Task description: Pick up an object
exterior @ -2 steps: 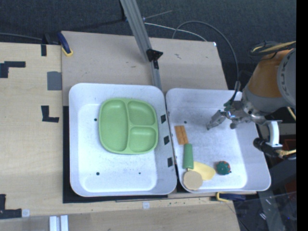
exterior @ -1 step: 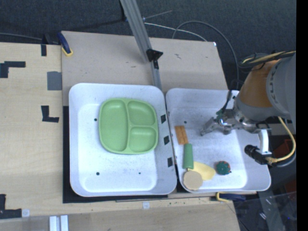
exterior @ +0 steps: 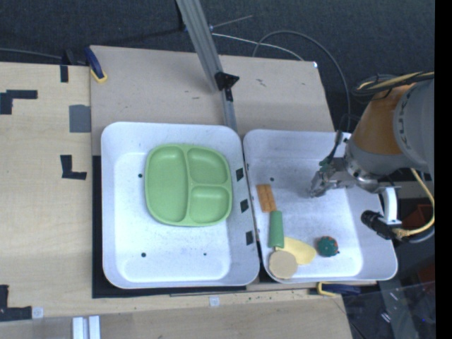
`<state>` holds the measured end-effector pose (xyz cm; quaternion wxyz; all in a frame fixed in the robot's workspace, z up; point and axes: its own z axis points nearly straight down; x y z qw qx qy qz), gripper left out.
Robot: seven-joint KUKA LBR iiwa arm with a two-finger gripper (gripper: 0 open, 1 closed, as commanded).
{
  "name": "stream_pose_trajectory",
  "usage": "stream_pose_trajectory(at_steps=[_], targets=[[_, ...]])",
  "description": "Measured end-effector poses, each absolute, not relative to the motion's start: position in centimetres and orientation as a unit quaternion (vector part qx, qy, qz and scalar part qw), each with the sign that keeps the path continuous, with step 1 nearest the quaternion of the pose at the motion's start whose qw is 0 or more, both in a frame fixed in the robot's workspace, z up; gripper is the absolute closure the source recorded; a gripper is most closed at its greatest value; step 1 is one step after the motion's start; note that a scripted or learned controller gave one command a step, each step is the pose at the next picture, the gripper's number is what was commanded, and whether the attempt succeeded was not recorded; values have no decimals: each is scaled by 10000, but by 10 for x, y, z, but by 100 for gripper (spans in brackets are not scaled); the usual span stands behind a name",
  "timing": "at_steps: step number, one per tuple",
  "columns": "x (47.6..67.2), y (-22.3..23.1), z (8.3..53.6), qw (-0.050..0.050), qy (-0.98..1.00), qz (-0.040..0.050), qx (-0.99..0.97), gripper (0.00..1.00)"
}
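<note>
The right bin (exterior: 296,154) holds several small objects along its left and front: an orange block (exterior: 265,198), a green cylinder (exterior: 275,229), a yellow piece (exterior: 300,251), a tan disc (exterior: 284,264) and a small teal and red ball (exterior: 326,246). My gripper (exterior: 321,183) hangs low over the bin's right middle, on bare floor to the right of the orange block and above the ball. Nothing shows between its fingers, and it stands apart from every object.
The left bin (exterior: 120,210) holds a green divided plate (exterior: 188,184). A metal pole (exterior: 201,34) slants down to the bins' back edge. Cables loop behind the right bin, and the arm's body (exterior: 385,133) covers that bin's right rim.
</note>
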<state>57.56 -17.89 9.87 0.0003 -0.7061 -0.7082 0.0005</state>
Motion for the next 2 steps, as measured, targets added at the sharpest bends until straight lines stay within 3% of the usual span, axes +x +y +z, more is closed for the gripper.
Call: stream_pose_trajectory(at_steps=[2], targets=[[574, -171, 205, -16, -7079, -8, -7063, 100]])
